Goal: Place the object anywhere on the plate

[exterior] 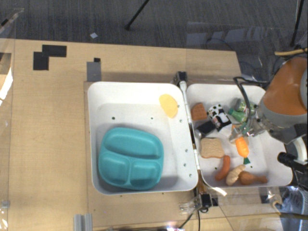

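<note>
A teal divided plate (130, 158) lies in the lower half of the left bin (96, 129). The right bin (274, 177) holds several toy foods. An orange carrot (242, 148) lies near its middle. Beside it are a bread slice (212, 148), a reddish sausage (223, 167), a tan piece (234, 175) and a brown piece (251, 178). My gripper (244, 129) hangs over the right bin, just above the carrot's top end and next to a green toy (237, 113). Nothing shows as lifted off the bin floor.
A yellow oval piece (168, 105) rests in the left bin's far right corner. A black-and-white cow toy (218, 115), a black block (206, 127) and a brown chunk (198, 111) sit in the right bin's far left. The divider (189, 124) runs between the bins.
</note>
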Robot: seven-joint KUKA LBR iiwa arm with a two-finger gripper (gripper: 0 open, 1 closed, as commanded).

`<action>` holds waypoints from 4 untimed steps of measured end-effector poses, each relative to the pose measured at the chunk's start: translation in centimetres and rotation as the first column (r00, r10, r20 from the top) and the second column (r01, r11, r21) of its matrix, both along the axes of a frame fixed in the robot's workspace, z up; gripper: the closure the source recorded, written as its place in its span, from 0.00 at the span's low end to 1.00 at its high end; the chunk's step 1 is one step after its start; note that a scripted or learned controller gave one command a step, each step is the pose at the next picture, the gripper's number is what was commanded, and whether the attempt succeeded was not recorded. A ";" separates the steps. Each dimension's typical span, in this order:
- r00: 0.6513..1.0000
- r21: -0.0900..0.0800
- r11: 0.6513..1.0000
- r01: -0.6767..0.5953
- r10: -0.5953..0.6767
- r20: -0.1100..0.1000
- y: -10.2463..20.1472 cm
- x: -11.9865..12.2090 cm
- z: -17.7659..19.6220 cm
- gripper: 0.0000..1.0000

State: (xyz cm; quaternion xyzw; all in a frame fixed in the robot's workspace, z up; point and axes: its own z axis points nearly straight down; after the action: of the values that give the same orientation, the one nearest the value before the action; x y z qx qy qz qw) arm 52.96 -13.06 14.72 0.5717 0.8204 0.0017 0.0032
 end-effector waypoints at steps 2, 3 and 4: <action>0.953 0.001 0.953 -0.304 0.304 0.000 16.5 -4.1 5.1 1.00; 1.000 0.004 1.000 -0.015 0.015 0.000 23.7 2.4 7.4 1.00; 1.000 0.004 1.000 -0.011 0.011 -0.011 32.8 2.3 1.4 1.00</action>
State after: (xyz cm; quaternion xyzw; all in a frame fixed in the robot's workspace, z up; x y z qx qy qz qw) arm 55.29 19.75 16.16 0.5673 0.8235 0.0001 -0.0025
